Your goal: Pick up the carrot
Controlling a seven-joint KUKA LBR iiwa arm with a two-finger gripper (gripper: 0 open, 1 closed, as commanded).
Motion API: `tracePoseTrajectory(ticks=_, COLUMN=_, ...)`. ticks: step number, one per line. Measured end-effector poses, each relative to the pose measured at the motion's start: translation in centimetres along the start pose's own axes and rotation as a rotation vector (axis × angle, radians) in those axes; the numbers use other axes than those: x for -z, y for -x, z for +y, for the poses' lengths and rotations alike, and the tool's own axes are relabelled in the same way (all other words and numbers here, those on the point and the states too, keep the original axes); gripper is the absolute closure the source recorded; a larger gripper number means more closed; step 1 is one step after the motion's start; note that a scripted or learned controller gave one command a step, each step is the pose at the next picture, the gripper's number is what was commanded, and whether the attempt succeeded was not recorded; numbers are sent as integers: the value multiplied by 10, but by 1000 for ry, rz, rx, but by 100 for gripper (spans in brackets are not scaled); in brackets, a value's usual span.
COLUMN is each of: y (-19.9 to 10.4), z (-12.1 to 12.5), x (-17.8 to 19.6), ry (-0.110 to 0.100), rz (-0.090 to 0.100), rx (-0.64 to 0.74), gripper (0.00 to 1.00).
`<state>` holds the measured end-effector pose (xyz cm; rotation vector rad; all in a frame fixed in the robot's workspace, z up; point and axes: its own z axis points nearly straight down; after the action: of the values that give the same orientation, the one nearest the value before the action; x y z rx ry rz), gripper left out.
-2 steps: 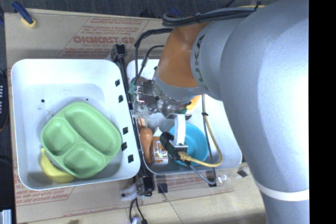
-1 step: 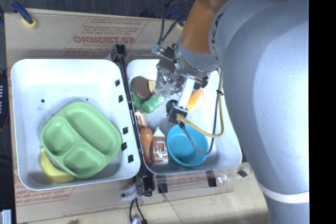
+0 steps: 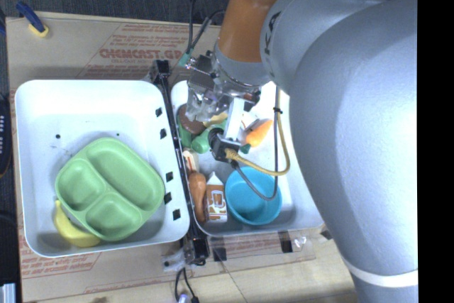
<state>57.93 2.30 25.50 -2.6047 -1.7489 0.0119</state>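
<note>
Looming closest to the lens, my grey arm (image 3: 355,117) is reaching in from three o'clock, its orange band sitting near twelve o'clock over the right bin (image 3: 301,220). My gripper (image 3: 213,106) is hanging low over that bin's clutter, but how it is set I cannot tell, since the wrist is blocking it. I am seeing the carrot (image 3: 257,131) just toward four o'clock of the gripper, lying tilted beside my black tooling and apparently not in my grasp. I am judging this as the approach step, with the grasp not yet made. Toward six o'clock, a blue bowl (image 3: 252,199) and a small bottle (image 3: 216,204) are crowding the bin; the green divided plate (image 3: 110,184) is resting in the left bin (image 3: 42,103). Next I am needing to shift toward the carrot, align across its narrow width, and descend without nudging neighbours.
</note>
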Motion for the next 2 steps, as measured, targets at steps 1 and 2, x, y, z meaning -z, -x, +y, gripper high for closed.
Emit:
tracePoseTrajectory(ticks=1, y=-35, z=-61, x=-29, ry=-7, rz=-2, rx=-170, gripper=100)
tracePoseTrajectory(ticks=2, y=32, z=-21, x=7, ry=0, rz=0, rx=-174, gripper=100)
